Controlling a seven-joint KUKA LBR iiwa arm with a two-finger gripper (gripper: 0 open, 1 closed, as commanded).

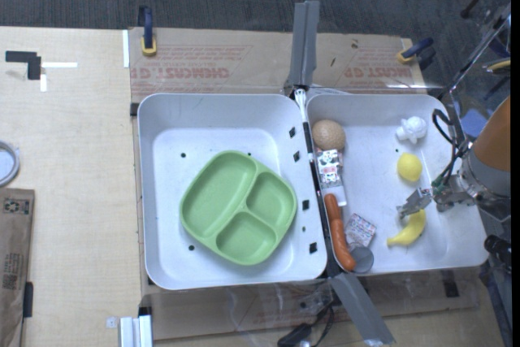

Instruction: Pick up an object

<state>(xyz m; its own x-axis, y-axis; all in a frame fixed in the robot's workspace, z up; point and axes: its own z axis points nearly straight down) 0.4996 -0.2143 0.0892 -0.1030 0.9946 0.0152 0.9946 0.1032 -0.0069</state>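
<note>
Gripper (416,203) hung low over right bin (375,116), finger spread could not be told, banana (409,231) just below it on bin floor, lemon (409,167) just above, carrot (340,233) along bin's left wall, untouched.

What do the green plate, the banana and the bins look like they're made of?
Green plate: likely molded plastic, matte, one even colour with soft rounded dividers. Banana: probably a plastic toy, its yellow being uniform and unblemished, though the view is too small to be sure. Bins: thin white plastic, slightly glossy, with rounded formed corners.
</note>
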